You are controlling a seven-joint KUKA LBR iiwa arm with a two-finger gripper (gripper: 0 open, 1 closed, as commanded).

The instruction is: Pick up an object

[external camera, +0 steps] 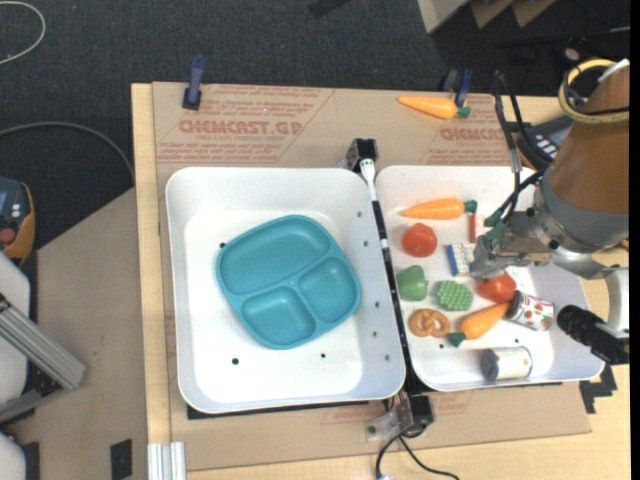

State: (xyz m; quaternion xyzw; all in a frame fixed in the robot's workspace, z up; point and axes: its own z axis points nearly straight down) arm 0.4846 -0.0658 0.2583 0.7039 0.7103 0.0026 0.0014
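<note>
Overhead slanted view of a cardboard-topped table (250, 128) bearing two shallow white bins side by side. The left white bin (190, 298) carries a teal three-compartment plastic plate (288, 280). The right white bin (560, 368) carries the candidate objects: an orange toy carrot (433, 208) near its far edge, a red toy tomato (420, 239), a green toy pepper (411, 282), a green dimpled block (453, 294), a brown toy pretzel (429, 322), a second orange carrot (483, 320), a red rounded toy (498, 289), a small patterned can (533, 313) and a grey-and-white cylinder (507, 364). The grey arm's hand (497, 258) hangs low over the middle of the right bin, just above the red rounded toy; whether its fingers are spread or pressed together cannot be told, and nothing is seen between them. Judged best practice: descend straight onto the red toy and close across its narrow width, avoiding the carrot and can beside it. A third carrot (428, 106) lies on the table outside the bins; blue clamps (192, 82) hold the cardboard; dark carpet and cables surround the table
</note>
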